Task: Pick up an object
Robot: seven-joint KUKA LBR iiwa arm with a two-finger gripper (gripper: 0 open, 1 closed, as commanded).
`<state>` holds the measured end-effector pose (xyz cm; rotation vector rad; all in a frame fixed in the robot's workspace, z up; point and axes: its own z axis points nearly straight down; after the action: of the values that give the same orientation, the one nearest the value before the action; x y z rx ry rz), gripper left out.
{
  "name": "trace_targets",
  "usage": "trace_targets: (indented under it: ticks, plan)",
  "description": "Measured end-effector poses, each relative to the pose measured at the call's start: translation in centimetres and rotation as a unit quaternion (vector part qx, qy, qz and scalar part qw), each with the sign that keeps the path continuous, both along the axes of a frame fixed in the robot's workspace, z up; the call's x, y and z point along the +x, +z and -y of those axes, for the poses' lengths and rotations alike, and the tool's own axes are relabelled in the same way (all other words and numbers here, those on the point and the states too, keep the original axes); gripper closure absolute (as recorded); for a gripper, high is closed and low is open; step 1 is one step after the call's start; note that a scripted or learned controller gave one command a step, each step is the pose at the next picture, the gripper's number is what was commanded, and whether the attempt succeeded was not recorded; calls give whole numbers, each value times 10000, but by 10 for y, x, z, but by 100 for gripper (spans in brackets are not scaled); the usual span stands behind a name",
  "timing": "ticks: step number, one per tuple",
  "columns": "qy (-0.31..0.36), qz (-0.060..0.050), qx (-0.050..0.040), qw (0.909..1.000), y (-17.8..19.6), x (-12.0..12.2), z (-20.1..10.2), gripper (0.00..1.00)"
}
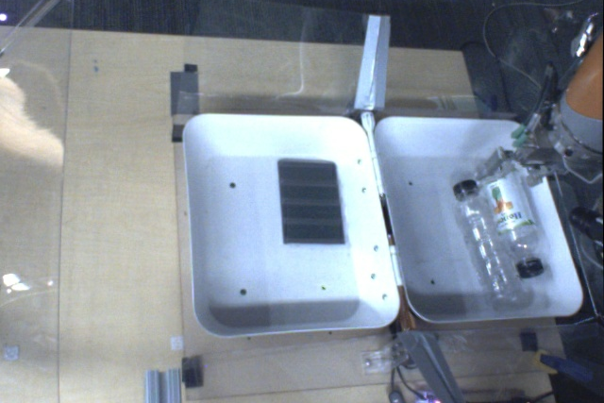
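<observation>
Where the grey arm (pixel 580 113) with its orange band reaches in from the right, the hand (pixel 525 146) sits over the upper right corner of the right shallow white plastic bin (pixel 425 165); whether it is released or clenched I cannot tell, since its tip is small and blurred against the bin wall. Just below and left of the hand lie two clear plastic bottles with black caps, side by side and roughly parallel. One clear bottle with an orange and green label (pixel 511 226) has its cap toward the bin's lower right. The other clear unlabelled bottle (pixel 477 236) has its cap at the upper left. Farther left, the left shallow white plastic bin (pixel 217 203) holds a dark grey ribbed rectangular block (pixel 310 201) near its middle. Both bins rest on the pale wooden counter (pixel 94 203).
</observation>
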<state>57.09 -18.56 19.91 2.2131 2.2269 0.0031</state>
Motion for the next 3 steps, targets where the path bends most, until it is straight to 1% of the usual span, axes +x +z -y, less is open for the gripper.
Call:
trace_targets:
  ticks: [1,2,3]
  plan:
    - [390,25,-7,9992,-81,21,5,0]
    - [715,55,-22,9974,-108,33,-7,0]
    - [726,96,-28,9973,-95,36,-8,100]
